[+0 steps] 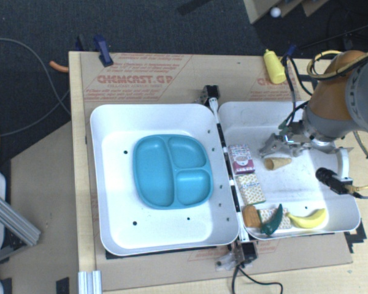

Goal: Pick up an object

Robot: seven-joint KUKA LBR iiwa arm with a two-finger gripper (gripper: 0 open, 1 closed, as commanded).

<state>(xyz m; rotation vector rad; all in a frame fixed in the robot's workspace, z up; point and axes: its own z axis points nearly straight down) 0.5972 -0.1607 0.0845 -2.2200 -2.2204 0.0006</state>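
Observation:
My gripper (281, 146) hangs low in the right bin (257, 112), near its middle, with the grey arm and orange band coming in from the right. Just below it lies a small tan piece (277, 162); I cannot tell whether they touch. Along the bin's left wall sit a pink-and-white box (240, 159) and a speckled packet (250, 189). At the front edge lie a brown item (251, 215), a green object (272, 223) and a yellow banana (308, 218).
The left bin (110, 139) holds a blue divided plate (172, 170). A black divider clip (211, 93) sits between the bins at the back. A yellow clamp (273, 67) and a blue clamp (102, 49) grip the board's far edge.

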